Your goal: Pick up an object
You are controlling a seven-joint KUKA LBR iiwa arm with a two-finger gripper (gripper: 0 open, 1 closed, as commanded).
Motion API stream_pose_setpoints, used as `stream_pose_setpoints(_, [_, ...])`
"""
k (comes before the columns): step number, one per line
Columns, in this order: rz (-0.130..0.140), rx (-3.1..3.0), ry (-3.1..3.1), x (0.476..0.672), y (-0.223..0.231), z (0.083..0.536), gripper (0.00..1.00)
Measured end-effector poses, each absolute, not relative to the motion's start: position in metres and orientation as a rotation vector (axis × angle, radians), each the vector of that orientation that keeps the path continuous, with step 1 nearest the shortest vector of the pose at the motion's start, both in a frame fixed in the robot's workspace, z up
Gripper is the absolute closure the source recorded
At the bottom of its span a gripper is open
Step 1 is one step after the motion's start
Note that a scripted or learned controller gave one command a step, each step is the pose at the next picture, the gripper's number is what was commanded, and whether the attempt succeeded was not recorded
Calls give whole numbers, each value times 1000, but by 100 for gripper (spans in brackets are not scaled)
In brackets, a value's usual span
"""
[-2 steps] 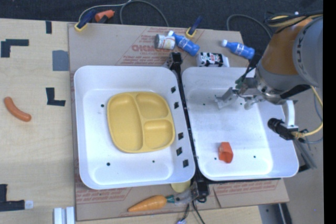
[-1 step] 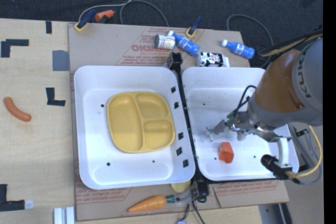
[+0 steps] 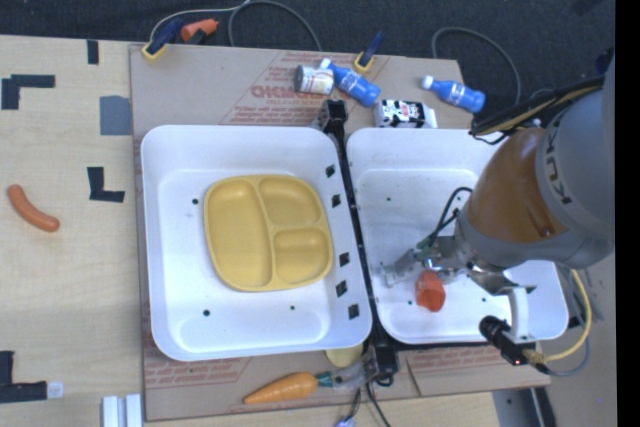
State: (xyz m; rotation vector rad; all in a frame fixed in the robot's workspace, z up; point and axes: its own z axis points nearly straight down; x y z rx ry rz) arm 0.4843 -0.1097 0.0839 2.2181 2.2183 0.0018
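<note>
Lying nearest: an orange plastic carrot [image 3: 283, 387] on the brown board, just in front of the left bin's near edge.
Right bin: a shallow white tray [image 3: 400, 165] — near its front sits a small red-orange rounded object [image 3: 431, 292], resting on the bin floor.
Arm: the grey arm with its orange band [image 3: 520, 195] reaches in from the right and hangs over the right bin.
Gripper: the metal two-finger gripper [image 3: 420, 263] is low over the bin floor, just beyond and beside the red-orange object; I cannot tell how it is set, and nothing is seen caught in it.
Left bin: a matching white tray [image 3: 165, 215] holding a yellow plastic divided plate [image 3: 268, 231] at its middle.
Bench, left: an orange-red sausage-shaped toy [image 3: 33, 208] lies well apart on the pale wood.
Far edge: a small white bottle [image 3: 315, 78], a blue bottle [image 3: 356, 86] touching it, a black-and-white carton [image 3: 405, 114] — and another blue bottle [image 3: 453, 94] to the right.
</note>
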Motion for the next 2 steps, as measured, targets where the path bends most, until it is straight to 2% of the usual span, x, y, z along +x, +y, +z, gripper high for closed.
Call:
stream_pose_setpoints(1, [3,2217,2213,486,-112,97,100])
stream_pose_setpoints(2, [15,2203,2230,552,-31,190,100])
